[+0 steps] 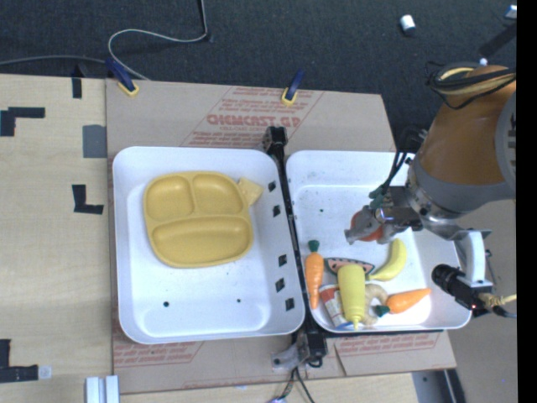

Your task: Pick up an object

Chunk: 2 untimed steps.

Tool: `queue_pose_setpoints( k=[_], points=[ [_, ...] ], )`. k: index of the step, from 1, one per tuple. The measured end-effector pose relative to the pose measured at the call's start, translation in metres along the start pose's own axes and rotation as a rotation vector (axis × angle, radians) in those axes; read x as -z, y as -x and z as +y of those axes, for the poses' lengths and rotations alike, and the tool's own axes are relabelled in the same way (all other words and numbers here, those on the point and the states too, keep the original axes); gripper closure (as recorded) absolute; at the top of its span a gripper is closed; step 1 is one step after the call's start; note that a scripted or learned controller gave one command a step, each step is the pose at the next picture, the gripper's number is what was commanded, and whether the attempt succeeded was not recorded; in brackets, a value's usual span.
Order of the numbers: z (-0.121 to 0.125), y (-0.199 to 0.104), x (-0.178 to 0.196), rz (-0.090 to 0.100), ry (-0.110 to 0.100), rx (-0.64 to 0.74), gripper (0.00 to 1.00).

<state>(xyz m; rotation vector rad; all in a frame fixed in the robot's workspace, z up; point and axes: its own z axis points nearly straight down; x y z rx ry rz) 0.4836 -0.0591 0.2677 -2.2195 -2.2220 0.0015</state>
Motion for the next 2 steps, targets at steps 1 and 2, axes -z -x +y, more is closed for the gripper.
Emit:
queue_pose_setpoints(
  k=[1, 2],
  points=[
    [0.0, -0.027, -0.006, 0.0, 0.0, 0.0, 1.0],
    [0.0, 0.001, -0.005, -0.001, 0.0, -0.001, 1.0]
  ],
)
